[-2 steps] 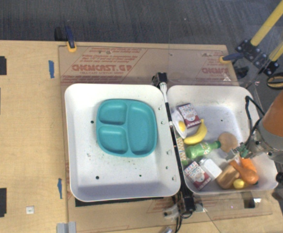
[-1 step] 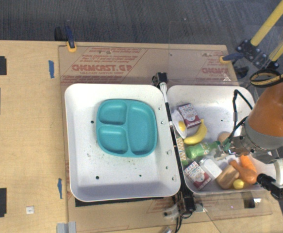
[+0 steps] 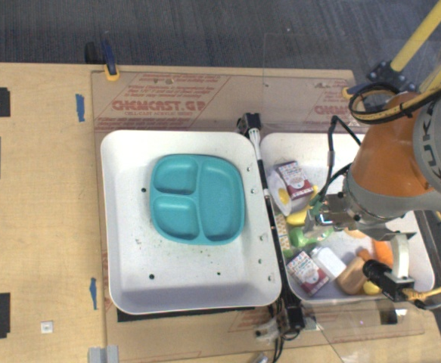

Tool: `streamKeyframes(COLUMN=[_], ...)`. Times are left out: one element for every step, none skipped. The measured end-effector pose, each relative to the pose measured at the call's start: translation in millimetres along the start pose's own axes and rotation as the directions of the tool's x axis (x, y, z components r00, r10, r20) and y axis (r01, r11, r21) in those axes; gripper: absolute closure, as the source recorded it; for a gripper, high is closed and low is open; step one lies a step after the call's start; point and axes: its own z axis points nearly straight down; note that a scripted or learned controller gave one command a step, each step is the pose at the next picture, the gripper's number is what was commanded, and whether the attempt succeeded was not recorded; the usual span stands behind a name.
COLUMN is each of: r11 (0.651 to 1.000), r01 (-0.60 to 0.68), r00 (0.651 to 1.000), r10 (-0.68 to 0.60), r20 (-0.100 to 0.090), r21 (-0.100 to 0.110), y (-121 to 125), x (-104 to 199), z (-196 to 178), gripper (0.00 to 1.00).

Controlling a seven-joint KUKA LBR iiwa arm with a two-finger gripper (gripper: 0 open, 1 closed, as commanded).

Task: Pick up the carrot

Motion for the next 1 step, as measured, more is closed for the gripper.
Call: streamKeyframes(r11=[0.964], r01=[0.267], r00=[0.964], r10=[-0.267], r20=[0.01], r21=[-0.004], y=[23.1], x=[-66.5], z=[-164.8], gripper=[1.0])
